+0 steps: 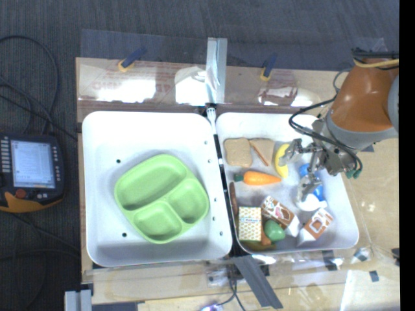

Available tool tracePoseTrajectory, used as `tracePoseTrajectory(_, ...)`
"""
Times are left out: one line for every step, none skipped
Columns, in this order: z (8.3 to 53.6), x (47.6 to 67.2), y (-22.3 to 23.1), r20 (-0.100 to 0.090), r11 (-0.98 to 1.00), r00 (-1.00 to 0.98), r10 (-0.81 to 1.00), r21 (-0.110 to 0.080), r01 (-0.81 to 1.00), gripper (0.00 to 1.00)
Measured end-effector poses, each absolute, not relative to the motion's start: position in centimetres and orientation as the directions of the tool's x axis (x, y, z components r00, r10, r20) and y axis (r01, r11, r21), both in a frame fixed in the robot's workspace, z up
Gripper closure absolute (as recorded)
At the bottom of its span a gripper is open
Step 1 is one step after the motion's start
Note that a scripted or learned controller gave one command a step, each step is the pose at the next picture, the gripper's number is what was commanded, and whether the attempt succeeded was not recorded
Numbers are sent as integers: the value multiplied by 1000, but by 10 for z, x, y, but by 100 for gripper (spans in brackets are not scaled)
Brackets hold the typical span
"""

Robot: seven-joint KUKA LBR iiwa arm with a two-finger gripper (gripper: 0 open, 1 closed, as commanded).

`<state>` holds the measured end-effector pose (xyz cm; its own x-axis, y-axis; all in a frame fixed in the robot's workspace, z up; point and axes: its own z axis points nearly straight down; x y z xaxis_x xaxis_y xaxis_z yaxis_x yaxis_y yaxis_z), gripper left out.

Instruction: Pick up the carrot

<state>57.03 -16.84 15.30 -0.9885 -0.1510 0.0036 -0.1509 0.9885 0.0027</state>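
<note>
Orange-banded, the arm holds its gripper (311, 167) over the right bin (343, 235), fingers' state impossible to tell, while the carrot (262, 179) lies ungrasped just left, so the pick appears undone.

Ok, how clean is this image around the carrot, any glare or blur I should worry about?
Camera view: the carrot is evenly lit and sharp enough to outline, with no glare on it; strong glare washes out the clear sheet behind the bins; the pincer is cluttered and soft against the blue object, so its fingertips are hard to read.
</note>
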Motion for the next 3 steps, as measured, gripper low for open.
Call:
tracePoseTrajectory(119, 564, -123, -18, 984, -984, -176, -9, -176, 0)
tracePoseTrajectory(112, 562, -109, -22, 947, -947, -321, -30, -321, 0)
tracePoseTrajectory(115, 542, -107, -68, 938, -936, -345, -48, -342, 0)
